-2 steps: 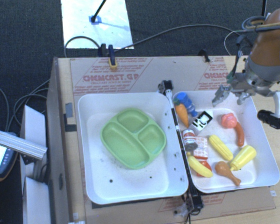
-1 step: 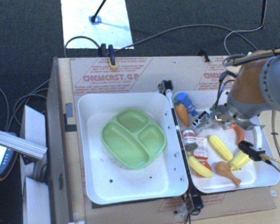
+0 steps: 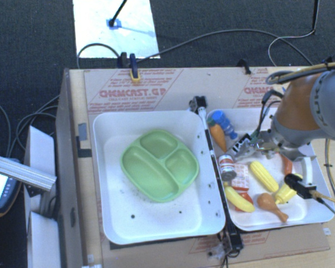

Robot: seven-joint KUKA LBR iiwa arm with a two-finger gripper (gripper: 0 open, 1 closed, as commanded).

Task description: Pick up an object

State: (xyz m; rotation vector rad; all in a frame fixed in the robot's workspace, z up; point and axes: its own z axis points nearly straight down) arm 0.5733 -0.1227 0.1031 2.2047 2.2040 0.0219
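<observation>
Jaws [image 3: 243, 145] above right bin [image 3: 323, 215]; one green plate [image 3: 159, 166] left.

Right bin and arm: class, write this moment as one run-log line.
arm: over right bin | gripper: above toy food, near can | corn: in bin | green plate: left bin | pick: not yet

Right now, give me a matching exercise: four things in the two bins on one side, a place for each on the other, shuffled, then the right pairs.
Things:
1. green divided plate
2. blue bottle
3. corn cob
4. drumstick

Places:
A. near edge of the right bin
B. far left corner of the right bin
C. middle of the left bin
D. middle of the right bin, just below the end effector

Pairs: 1-C, 2-B, 3-D, 4-A
</observation>
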